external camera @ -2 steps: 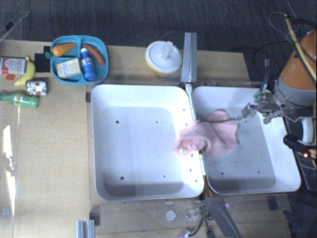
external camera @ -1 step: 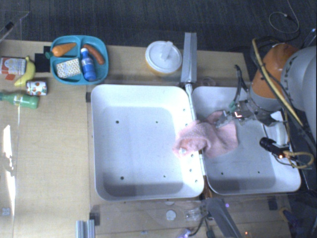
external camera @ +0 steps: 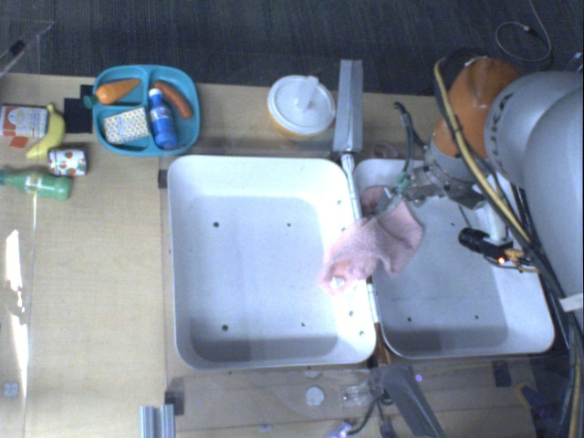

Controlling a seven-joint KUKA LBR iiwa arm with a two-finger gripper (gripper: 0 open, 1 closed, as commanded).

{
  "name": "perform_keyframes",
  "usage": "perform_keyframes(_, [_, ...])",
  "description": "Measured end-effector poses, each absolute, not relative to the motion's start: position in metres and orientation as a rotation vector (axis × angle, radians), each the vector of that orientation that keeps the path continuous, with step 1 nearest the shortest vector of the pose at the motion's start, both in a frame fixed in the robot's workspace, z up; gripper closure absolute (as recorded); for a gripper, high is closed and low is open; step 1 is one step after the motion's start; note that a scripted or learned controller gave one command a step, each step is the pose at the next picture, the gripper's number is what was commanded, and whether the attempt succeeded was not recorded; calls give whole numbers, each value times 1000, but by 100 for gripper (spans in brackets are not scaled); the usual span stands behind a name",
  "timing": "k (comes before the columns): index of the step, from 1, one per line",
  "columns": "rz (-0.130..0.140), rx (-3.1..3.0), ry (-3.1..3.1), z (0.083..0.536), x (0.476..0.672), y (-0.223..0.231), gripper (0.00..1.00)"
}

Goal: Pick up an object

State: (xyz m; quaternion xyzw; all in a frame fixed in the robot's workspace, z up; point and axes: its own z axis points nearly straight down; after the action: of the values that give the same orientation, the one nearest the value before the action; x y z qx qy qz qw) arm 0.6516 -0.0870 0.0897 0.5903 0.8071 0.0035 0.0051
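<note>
Pink cloth (external camera: pixel 374 245) is hanging from the gripper (external camera: pixel 408 192), whose fingers are pinching its upper corner, over the right bin (external camera: pixel 474 327). It is draping down and leftward across the divider between the bins, its long axis slanting from upper right to lower left, with the lower end lying over the left bin (external camera: pixel 246 336). Beyond the bins, a lidded cup (external camera: pixel 301 105) is standing near a blue tray (external camera: pixel 146 108), a banana (external camera: pixel 47 133) and a green bottle (external camera: pixel 36 184).
</note>
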Motion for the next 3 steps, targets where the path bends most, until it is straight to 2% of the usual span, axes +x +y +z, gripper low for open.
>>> perform_keyframes(1, [10, 1861, 2518, 90, 591, -105, 0])
perform_keyframes(2, [19, 1854, 2514, 103, 594, -103, 100])
perform_keyframes(3, [5, 1778, 2583, 190, 603, -88, 100])
